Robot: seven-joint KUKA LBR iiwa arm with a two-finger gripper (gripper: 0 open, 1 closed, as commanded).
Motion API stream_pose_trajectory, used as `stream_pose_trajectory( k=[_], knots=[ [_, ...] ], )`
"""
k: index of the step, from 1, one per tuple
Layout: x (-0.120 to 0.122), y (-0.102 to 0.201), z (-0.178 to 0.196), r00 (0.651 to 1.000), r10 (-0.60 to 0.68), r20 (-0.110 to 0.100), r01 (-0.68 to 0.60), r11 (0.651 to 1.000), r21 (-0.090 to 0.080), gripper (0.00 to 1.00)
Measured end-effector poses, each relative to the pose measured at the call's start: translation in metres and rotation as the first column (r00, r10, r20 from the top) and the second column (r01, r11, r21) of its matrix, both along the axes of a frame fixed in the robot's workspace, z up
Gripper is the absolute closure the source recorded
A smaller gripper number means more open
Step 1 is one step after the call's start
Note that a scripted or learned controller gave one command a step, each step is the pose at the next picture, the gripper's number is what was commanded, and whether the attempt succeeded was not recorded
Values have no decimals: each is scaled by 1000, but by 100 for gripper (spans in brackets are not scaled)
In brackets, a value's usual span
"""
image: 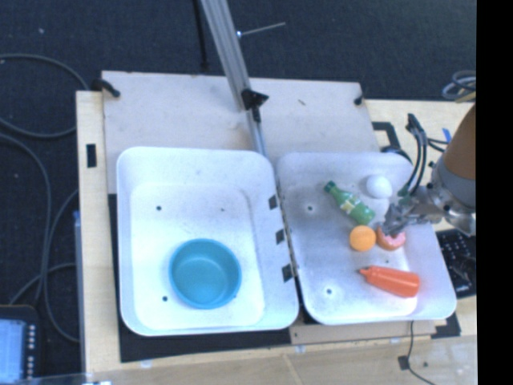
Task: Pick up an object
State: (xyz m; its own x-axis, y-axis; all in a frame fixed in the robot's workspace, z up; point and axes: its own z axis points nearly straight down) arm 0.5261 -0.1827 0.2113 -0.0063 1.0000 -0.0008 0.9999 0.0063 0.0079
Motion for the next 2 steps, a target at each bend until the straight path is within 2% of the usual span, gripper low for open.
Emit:
stream_pose_trajectory(
  k=[1,2],
  knots=[
    [2,-1,32,1000,0,-2,0,1000,0,100],
    [-4,50,43,1000,4,-7,-4,1000,5,100]
  ],
)
